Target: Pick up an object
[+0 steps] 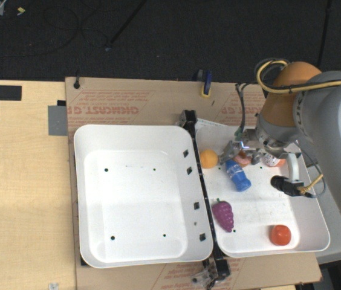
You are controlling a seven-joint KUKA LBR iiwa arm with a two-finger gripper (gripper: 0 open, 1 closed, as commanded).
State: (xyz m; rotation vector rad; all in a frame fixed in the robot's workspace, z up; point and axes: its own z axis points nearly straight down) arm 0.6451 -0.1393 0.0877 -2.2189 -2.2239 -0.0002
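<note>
The right bin (303, 237) holds an orange ball (208, 159) at its left wall, a blue bottle-like object (238, 177) near the middle, a purple grape bunch (223, 215) lower left and a red tomato-like ball (280, 234) at the lower right. My gripper (243, 151) hangs low over the bin's upper part, just above the blue object's top end, with a small red-orange item (242, 159) beside its fingers. The view from above hides how the fingers stand.
The left bin (92, 162) sits beside the right one, split from it by a black divider with clips (196, 180). A blue and yellow clamp (206, 83) stands on the cardboard at the back. The arm's body fills the right side.
</note>
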